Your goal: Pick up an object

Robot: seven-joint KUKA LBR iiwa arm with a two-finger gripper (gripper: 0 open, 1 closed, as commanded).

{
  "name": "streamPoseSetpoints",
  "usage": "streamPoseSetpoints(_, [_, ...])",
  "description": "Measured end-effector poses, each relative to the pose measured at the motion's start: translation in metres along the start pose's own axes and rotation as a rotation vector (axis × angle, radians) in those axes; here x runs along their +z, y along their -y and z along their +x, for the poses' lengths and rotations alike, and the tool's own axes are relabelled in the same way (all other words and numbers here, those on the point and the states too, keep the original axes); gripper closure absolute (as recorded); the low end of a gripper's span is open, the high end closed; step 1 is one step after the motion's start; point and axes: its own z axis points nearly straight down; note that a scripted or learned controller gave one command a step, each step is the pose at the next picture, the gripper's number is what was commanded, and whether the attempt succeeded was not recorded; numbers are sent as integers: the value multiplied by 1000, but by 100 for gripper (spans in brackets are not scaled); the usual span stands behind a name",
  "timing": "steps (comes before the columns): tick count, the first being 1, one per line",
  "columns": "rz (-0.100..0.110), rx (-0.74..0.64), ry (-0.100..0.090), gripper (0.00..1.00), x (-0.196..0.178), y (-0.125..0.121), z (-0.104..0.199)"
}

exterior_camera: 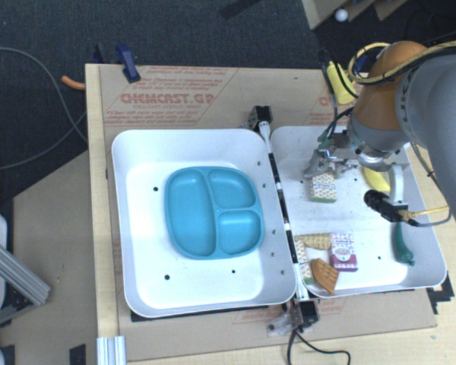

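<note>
Hovering low in the right bin [410,276], the fingers [328,164] sit just above a small packet [324,188], pale with a green-speckled print, lying flat directly beneath them. Apart or together? Cannot tell from up here. Risk: coming down off-centre, they could nudge the flat packet aside and close on nothing.

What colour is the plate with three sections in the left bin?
Light blue. The plate shows in the camera view.

Even bright light, soft shadows (slightly grainy).
</note>
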Motion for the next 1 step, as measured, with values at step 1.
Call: streamPoseSetpoints(1, [4, 1, -3, 100, -91, 84, 54])
